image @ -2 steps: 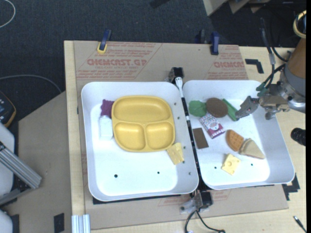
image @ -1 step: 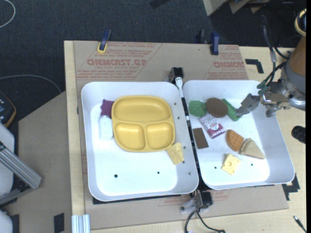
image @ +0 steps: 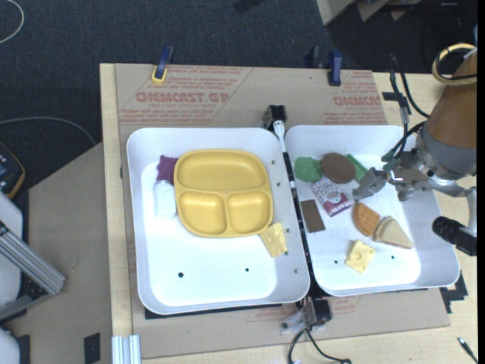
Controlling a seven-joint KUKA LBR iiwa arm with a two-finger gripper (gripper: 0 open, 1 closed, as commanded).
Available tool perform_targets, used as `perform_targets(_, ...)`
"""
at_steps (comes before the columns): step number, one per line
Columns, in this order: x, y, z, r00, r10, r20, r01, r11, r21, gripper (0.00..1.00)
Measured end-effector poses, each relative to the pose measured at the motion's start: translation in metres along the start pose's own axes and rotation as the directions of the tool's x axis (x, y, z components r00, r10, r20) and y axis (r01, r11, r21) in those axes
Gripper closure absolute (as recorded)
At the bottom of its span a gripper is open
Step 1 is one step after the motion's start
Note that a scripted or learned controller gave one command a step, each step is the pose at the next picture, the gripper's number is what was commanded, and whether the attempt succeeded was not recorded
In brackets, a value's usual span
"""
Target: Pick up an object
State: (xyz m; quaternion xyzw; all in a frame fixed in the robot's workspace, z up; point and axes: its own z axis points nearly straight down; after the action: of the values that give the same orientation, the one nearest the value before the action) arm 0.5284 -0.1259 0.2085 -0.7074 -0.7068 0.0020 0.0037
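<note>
The right bin [image: 432, 275] holds a green lump [image: 307, 167], a brown round piece [image: 337, 167], a red and white packet [image: 331, 196], a dark brown bar [image: 311, 215], an orange waffle piece [image: 366, 218], a tan wedge [image: 394, 233] and a yellow cheese block [image: 360, 256]. My gripper [image: 385, 189] hovers over the upper right part of this bin, just above the waffle piece and to the right of the brown round piece. It looks open, with nothing between its fingers.
The left bin [image: 220, 287] holds a yellow divided plate [image: 223, 192], a purple item [image: 167, 167], a white item [image: 164, 199] and a yellow wedge [image: 274, 240]. A ridge [image: 292, 203] separates the two bins. The arm [image: 455, 127] comes in from the right.
</note>
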Motion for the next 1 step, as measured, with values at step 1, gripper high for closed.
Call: perform_targets(1,-0.0052,-0.0022,0.0621,1.0,0.0,0.0,0.0,1.0,0.0,0.0)
